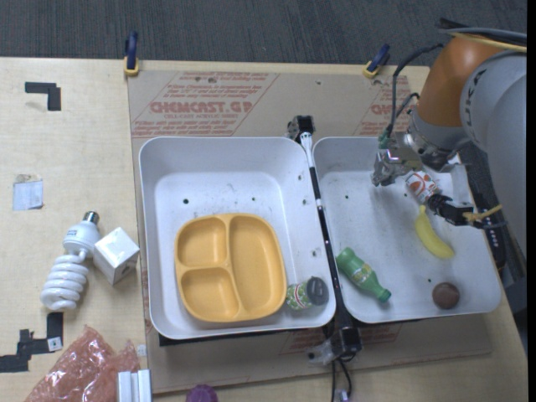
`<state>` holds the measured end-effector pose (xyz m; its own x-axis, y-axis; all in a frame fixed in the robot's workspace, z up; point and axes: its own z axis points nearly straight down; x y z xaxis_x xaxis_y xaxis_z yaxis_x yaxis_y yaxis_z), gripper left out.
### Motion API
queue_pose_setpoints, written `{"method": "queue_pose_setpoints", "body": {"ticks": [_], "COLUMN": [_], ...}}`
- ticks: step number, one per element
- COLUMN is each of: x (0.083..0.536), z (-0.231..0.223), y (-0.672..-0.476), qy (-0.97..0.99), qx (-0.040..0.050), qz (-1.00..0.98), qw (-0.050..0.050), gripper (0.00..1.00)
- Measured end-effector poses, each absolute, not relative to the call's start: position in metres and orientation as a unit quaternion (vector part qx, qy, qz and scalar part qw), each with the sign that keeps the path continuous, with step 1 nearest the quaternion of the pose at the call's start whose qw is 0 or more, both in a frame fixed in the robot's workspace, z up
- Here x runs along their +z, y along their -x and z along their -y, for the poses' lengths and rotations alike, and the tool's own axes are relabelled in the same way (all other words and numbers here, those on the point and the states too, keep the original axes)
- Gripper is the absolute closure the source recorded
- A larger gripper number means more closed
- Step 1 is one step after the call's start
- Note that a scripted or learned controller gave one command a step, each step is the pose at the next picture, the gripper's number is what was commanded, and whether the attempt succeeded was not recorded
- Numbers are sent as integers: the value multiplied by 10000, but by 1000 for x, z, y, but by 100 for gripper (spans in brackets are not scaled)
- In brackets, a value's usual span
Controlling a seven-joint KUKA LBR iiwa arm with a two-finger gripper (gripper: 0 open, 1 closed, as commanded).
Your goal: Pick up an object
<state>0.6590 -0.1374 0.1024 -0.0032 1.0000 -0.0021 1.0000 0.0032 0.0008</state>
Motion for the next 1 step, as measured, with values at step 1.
{"method": "queue_pose_setpoints", "body": {"ticks": [1], "x": [148], "z": [210], "y": [-659], "qy": [-7070], "qx": [2], "qz": [-7072], "qw": [16], "gripper": [0]}}
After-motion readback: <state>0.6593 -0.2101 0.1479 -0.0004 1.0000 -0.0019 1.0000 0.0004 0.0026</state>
